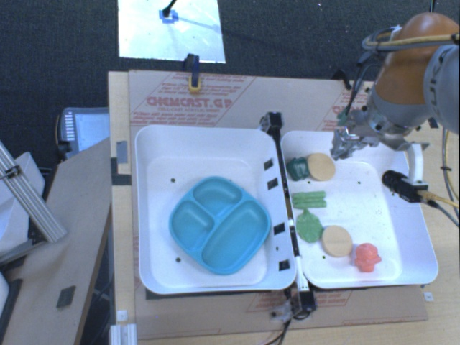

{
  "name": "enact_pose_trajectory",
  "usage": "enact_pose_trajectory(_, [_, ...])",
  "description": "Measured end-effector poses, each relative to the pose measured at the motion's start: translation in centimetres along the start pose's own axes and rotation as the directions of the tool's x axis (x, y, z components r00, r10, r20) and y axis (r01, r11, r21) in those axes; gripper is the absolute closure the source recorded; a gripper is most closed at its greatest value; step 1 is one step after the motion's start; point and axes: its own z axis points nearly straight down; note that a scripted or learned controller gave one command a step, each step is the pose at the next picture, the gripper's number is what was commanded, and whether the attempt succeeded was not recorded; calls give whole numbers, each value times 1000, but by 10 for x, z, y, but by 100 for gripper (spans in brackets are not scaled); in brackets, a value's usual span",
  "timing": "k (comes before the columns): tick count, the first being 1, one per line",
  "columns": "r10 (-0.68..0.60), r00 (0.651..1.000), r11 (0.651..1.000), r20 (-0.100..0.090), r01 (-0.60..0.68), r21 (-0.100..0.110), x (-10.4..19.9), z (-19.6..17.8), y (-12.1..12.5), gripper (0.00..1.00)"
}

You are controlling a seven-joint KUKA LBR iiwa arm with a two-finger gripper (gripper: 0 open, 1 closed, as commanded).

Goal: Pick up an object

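Watching my KUKA arm reaching in from right, tool [345,144] hovering over right bin [402,264], just beside tan disc [321,167] at bin's far left. Cannot tell tool's state. Green pieces [309,200], second tan disc [336,240], red toy [366,256] lying near. Blue divided plate [219,225] sitting in left bin [165,157].

The arm [420,70] is grey metal with a rounded orange band above the wrist, thin yellow and black cables looped around it, and a small silvery gripper [348,144] beneath a white bracket.
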Motion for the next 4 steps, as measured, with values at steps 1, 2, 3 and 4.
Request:
enact_pose_trajectory(1, [-1, 1000, 1000, 0, 1, -1, 9, -52, 7, 100])
enact_pose_trajectory(2, [-2, 1000, 1000, -1, 2, 3, 61, -36, 4, 100])
enact_pose_trajectory(3, [-1, 1000, 1000, 0, 1, 4, 100, -26, -5, 100])
enact_pose_trajectory(4, [-3, 1000, 1000, -1, 3, 5, 150, -27, -19, 100])
